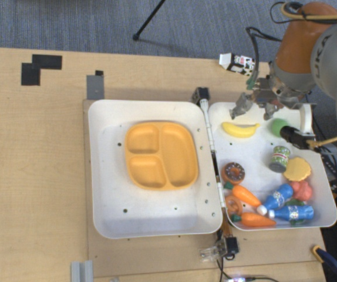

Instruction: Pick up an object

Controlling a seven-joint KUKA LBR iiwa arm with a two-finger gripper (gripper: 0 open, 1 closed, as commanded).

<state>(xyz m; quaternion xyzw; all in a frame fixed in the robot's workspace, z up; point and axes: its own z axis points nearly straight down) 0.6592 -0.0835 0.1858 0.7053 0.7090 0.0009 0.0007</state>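
Observation:
My gripper (255, 109) hangs over the back of the right bin (328, 207), open, with nothing between its fingers (239, 108). Just below it a yellow banana (240, 129) lies on the bin floor. A green object (277, 126) sits to the right, partly behind the right finger. Further forward lie a small green can (280, 157), a yellow lumpy piece (297, 169), a chocolate donut (234, 171), two orange carrots (248, 195), two blue bottles (290, 214) and a pink-red item (302, 190).
The left bin (107, 175) holds an orange sectioned plate (159, 155). A rail (211, 151) divides the two bins. The grey and orange arm (303, 37) comes in from the upper right. Black cables run along the right bin's edge.

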